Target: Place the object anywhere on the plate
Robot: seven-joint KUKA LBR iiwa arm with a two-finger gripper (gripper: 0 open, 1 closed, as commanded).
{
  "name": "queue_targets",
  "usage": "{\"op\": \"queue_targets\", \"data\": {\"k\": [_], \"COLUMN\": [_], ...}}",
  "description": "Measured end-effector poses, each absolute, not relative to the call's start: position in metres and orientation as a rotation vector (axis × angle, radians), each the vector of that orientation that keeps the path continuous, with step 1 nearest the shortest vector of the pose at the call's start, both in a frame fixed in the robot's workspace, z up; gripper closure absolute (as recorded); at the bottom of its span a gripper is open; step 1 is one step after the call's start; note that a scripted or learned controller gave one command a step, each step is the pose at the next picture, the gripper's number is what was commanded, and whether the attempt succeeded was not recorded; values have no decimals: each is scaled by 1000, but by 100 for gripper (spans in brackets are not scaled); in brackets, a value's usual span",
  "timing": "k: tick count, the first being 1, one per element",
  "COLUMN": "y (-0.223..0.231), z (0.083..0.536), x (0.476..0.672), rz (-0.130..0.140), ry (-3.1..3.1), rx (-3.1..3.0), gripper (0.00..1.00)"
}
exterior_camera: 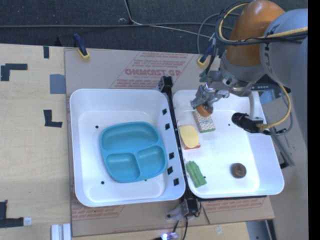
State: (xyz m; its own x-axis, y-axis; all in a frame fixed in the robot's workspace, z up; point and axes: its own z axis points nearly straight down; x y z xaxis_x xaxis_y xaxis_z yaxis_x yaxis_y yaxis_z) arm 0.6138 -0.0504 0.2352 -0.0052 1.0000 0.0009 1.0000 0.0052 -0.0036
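A blue three-compartment plate [133,150] lies in the left white bin [85,114]. My gripper [203,103] hangs over the far left corner of the right bin [260,154], close to the divider between the bins. A small orange-brown object [203,110] sits between its fingertips, and the gripper is shut on it. Directly below lies a speckled pale block [206,124], which touches or nearly touches the held piece. The plate is well to the left of the gripper and lower in the view.
The right bin also holds a yellow piece [189,136], a green piece [195,174] near the front left and a brown round disc [238,170]. A black cable end [245,121] hangs over that bin. Black clips [169,129] line the divider.
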Motion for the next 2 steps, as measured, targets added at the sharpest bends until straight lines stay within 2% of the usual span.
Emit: {"op": "queue_targets", "data": {"k": [2], "y": [59], "z": [213], "x": [586], "rz": [3], "ry": [-2225], "rx": [-2213], "gripper": [100]}}
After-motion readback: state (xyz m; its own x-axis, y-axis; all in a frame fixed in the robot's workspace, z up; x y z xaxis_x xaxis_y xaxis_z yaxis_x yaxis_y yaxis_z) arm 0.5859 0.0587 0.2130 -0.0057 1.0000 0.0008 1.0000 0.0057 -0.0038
